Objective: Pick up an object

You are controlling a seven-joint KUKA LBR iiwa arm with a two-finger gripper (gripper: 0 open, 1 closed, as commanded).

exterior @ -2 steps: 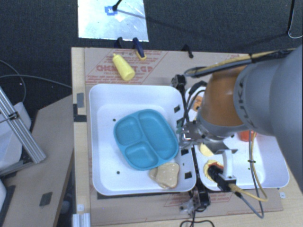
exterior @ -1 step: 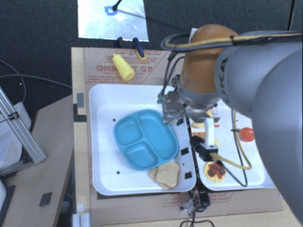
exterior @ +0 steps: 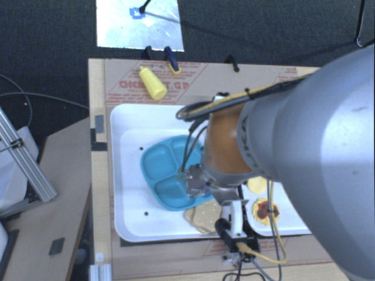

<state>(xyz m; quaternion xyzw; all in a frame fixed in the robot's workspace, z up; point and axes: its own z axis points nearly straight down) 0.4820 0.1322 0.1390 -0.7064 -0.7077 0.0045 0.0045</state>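
Note:
A blue divided plate (exterior: 166, 170) lies in the left white bin (exterior: 126, 157), near its middle. My gripper (exterior: 194, 184) reaches down over the plate's right edge, largely hidden under the grey and orange wrist. A tan flat piece (exterior: 202, 217), like a slice of bread, lies just in front of the plate by the bin's front wall. To the right, a pale yellow round piece (exterior: 256, 185) and a small white dish with red and yellow food (exterior: 265, 211) peek out beside the arm.
A yellow bottle (exterior: 152, 82) lies on the cardboard behind the bins, next to a blue clip (exterior: 172, 60). A shiny sheet (exterior: 139, 16) lies further back. The arm covers most of the right bin. A wooden table edge and metal rails stand at the left.

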